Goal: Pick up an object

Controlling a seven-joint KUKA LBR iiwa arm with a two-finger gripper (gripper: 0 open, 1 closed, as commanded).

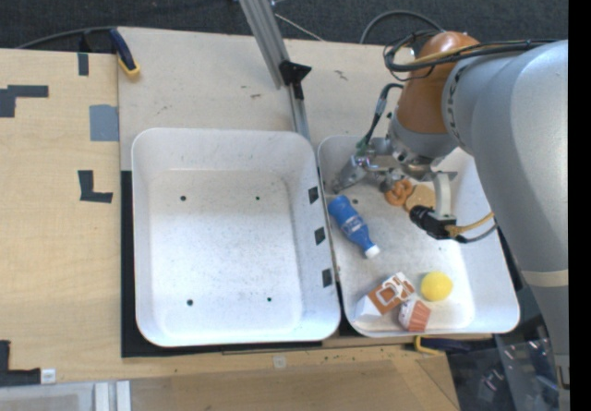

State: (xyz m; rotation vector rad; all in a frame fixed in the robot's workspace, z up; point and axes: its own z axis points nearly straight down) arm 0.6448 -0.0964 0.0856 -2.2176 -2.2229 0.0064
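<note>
The grey arm with the orange band [427, 95] reaches in from the right and bends down over the far end of the right-hand shallow white bin [489, 308]. Its two-finger gripper [369, 164] sits low over that bin's far left corner, close to the wall shared with the neighbouring bin. Whether it is apart or together cannot be told, since the metal parts at the wrist blur into one another, and nothing can be seen caught in it.

A small blue plastic bottle with a white cap [352, 225] lies on its side on the bin floor just in front of the gripper, apart from it, its cap pointing toward the near right. A small orange-brown object [403, 192] lies partly under the wrist, beside a black cable; its shape is unclear. Near the front of the same bin a round yellow ball [437, 286] rests just beside an orange-and-white carton [391, 293], with a smaller orange-and-white piece [415, 313] touching the carton's near side.

The left-hand shallow white bin [148, 243] shows a bare speckled floor. Both bins stand on a pale wooden bench [55, 252], and a slanted metal pole [263, 21] rises behind them.
</note>
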